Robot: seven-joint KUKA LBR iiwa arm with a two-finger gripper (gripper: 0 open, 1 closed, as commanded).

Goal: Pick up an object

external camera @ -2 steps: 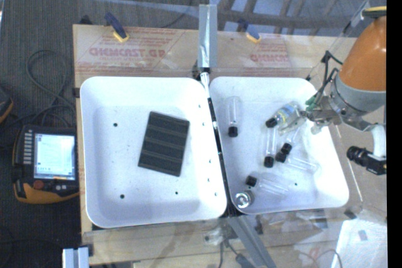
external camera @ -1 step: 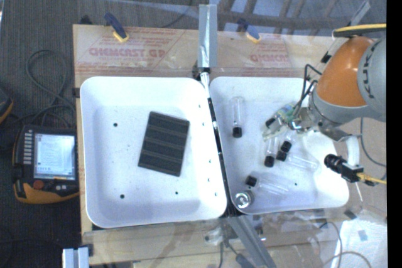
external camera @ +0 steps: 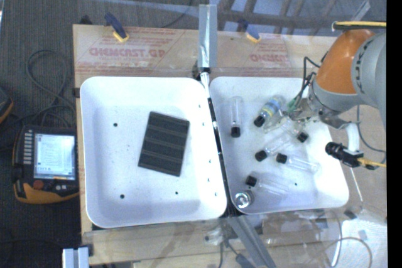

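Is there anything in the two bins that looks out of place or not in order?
Mostly no. The clear vials in the right bin lie scattered on their sides, pointing different ways. The dark ridged pad lies slightly askew in the left bin. Nothing looks spilled or broken.

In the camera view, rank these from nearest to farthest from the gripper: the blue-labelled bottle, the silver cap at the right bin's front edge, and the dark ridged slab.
Measured from the gripper over the right bin:
1. Blue-labelled bottle, just left of it, near the bin's back.
2. Silver cap, at the bin's front left corner.
3. Dark ridged slab, in the middle of the left bin.
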